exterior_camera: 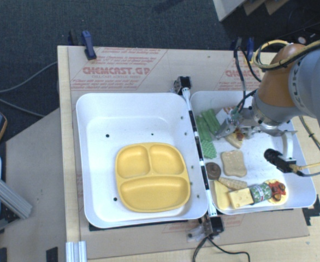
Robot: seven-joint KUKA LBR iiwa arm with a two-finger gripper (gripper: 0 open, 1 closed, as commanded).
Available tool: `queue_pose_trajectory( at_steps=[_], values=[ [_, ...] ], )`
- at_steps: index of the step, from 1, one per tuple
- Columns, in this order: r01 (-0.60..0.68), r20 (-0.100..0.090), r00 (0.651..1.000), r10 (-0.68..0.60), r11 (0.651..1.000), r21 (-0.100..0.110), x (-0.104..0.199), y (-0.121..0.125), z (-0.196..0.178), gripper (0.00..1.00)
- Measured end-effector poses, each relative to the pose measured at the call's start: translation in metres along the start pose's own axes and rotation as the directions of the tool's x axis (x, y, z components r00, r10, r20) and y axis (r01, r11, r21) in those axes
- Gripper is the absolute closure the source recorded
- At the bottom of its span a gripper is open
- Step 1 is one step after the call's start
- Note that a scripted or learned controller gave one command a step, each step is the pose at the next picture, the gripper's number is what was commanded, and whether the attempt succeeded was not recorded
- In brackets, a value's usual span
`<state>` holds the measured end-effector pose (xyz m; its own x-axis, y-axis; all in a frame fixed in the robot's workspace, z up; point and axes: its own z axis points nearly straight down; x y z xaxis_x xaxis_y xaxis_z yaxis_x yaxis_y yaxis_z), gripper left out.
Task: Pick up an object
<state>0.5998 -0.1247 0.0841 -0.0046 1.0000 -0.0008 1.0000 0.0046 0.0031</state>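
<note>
Now, the gripper (232,127): low over the upper half of the right bin (255,154), carried by the arm (291,81), which comes in from three o'clock. How wide it stands cannot be told from this view.
Likeliest target: the small pale piece (237,141), tan at one edge. It lies just beside the gripper at its six o'clock, too close to say whether they touch.
Second candidate: the green piece (207,130), near the gripper at its nine o'clock, beside the bin's nine-o'clock wall.
Long axes: the green piece runs roughly twelve to six. The pale piece is too small and too hidden to give an axis.
Judgement on the move: the pale piece needs only a short drop toward six o'clock, while the green one needs a sideways shift first.
Further off, toward six o'clock of the gripper: one bread slice (233,164), one brown disc (213,171), one ridged stick (234,183), two yellow blocks (240,197) and one green-and-red piece (266,191).
Count, right bin: about eight things. The cluster at six o'clock is packed tight and hard to separate.
Count, left bin (89,119): one yellow plate (152,192) with three compartments.
Count, rig: two bins, one arm, one gripper.
</note>
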Motion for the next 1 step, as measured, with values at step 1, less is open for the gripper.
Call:
queue_pose_trajectory(
  at_steps=[1],
  values=[
    [0.005,-0.011,1.000,-0.005,0.999,0.049,-0.0227,0.0572,0.0053,0.00]
  ],
)
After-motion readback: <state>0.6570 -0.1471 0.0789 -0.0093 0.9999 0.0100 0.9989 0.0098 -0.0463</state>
